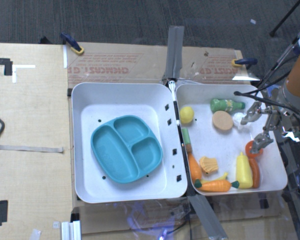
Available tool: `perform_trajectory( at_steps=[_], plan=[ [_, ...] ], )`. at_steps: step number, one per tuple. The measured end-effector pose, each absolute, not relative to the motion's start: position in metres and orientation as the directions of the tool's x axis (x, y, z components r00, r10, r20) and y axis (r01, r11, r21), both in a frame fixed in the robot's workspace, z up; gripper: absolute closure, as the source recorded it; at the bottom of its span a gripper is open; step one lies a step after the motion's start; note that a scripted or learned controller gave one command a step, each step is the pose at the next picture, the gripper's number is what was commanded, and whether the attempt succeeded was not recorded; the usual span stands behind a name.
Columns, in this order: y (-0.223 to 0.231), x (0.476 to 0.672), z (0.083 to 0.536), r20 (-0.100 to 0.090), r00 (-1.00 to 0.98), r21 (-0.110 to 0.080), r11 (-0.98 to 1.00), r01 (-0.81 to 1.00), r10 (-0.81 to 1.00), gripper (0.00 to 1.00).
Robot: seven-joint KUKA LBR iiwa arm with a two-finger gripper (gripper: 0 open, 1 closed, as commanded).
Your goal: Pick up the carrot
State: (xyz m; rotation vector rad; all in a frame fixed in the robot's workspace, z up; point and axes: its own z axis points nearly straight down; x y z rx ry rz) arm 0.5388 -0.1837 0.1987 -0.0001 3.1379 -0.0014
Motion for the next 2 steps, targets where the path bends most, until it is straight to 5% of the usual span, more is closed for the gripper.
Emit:
perform_trajectory(
  at_steps=[1, 2],
  plan=[
    [-0.107, 0.548, 0.154, -0.004, -0.995, 0.0, 0.995, 0.104, 0.104, 0.0],
    [-0.052, 0.504, 0.192, -0.003, -0.999, 0.0, 0.999, -0.039, -0.039, 0.0]
  ],
)
